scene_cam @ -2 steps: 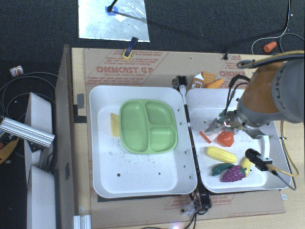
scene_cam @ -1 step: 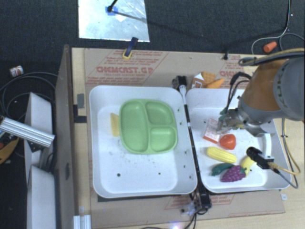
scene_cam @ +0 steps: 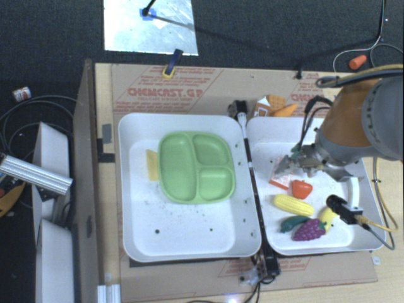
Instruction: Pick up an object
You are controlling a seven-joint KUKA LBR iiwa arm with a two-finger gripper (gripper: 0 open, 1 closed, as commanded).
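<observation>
The pincer [scene_cam: 285, 166] hangs low in the right bin [scene_cam: 271, 137]; whether it is wide or narrow cannot be told. Just below it lie a red tomato [scene_cam: 302, 188] and an orange carrot piece [scene_cam: 278, 184], with yellow corn [scene_cam: 293, 204] and purple grapes [scene_cam: 308, 230] farther below.

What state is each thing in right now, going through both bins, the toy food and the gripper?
Green plate: flat, right way up, in the left bin.
Yellow card: partly tucked under the plate's left edge.
Corn: lying on its side in the right bin.
Tomato: loose beside the corn.
Grapes: lying near the front wall.
Gripper: low over the right bin, nothing seen between its fingers.
</observation>
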